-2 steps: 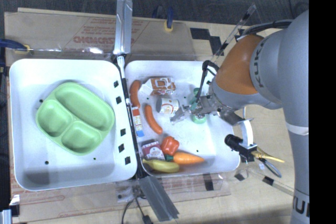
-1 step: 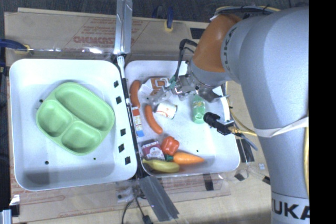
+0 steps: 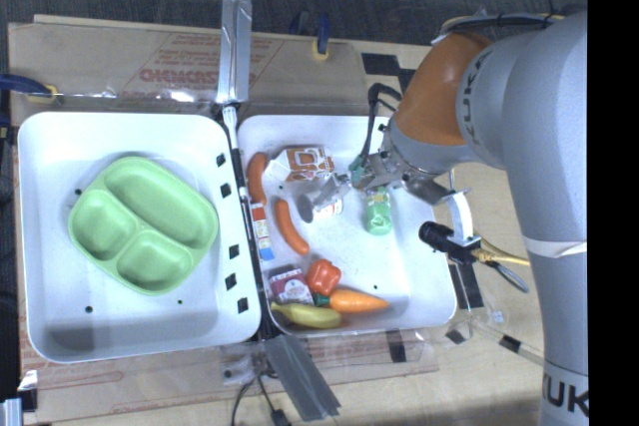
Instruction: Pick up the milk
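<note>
Right bin point(image 3: 424, 299): the small white-and-brown milk carton point(image 3: 308, 164) lies near the back wall, left of centre, its long axis roughly left to right, tipped slightly. Just beside its lower right edge sits the two-finger gripper point(image 3: 327, 198), reaching in from the right. So the milk is up and slightly left of the fingertips, close, possibly touching; contact is unclear.

Fingers appear slightly spread, with nothing between them; the blur leaves this a judgement.

Arm pose: grey body with orange band point(image 3: 439, 100) hangs over the bin's right back corner, wrist angled down and leftward.

A green bottle point(image 3: 377, 213) lies under the wrist, just right of the gripper. An orange sausage point(image 3: 291, 226) lies just left of it.

Judgement: the grasp needs a short shift toward the back-left.
</note>
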`<state>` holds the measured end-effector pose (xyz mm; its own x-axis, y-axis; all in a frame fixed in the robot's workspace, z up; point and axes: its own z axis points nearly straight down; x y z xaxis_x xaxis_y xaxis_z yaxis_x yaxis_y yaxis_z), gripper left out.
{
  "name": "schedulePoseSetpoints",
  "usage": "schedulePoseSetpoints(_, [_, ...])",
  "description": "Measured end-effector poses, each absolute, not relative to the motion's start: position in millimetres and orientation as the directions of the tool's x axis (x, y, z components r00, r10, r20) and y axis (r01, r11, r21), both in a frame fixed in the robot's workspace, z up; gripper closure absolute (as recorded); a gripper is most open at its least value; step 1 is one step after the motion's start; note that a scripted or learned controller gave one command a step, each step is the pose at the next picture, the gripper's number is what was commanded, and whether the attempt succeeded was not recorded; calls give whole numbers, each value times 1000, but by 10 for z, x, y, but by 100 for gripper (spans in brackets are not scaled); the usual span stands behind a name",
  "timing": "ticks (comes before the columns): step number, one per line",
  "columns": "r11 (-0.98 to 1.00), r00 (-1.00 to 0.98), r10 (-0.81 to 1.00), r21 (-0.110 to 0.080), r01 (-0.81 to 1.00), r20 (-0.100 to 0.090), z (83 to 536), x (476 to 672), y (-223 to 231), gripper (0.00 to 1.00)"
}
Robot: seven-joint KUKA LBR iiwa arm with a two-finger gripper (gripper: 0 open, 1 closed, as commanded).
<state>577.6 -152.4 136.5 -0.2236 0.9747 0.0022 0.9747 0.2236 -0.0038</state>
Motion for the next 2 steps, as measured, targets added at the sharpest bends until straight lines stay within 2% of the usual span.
schedulePoseSetpoints(1, [358,-358,934,1,934,-1,944,6343,-1335,0])
schedulePoseSetpoints(2, [427,-427,904,1,904,-1,1783,6094,-1729,0])
